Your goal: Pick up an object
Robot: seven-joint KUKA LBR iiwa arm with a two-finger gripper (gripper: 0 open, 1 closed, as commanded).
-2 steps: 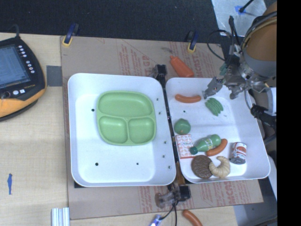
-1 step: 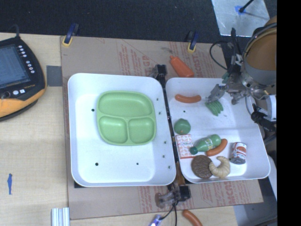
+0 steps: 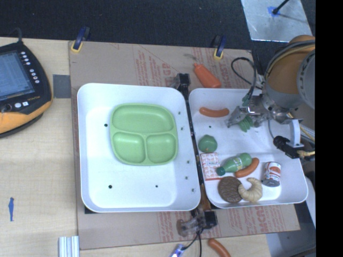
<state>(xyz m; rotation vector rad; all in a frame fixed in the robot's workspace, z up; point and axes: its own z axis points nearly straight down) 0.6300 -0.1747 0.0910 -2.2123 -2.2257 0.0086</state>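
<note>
Two bins, and the gripper (image 3: 244,118) sits low in the right bin (image 3: 300,194) over a small green item (image 3: 245,125), grasp unconfirmed, jaw opening indeterminate; next, lift and verify.

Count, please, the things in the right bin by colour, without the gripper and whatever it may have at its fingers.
In the right bin:
Green: 2, ball and bottle
Orange-red: 2, sausage and sausage
Brown or tan: 2, cookie and croissant
Red and white: 2, packet and can
Total: 8
</note>
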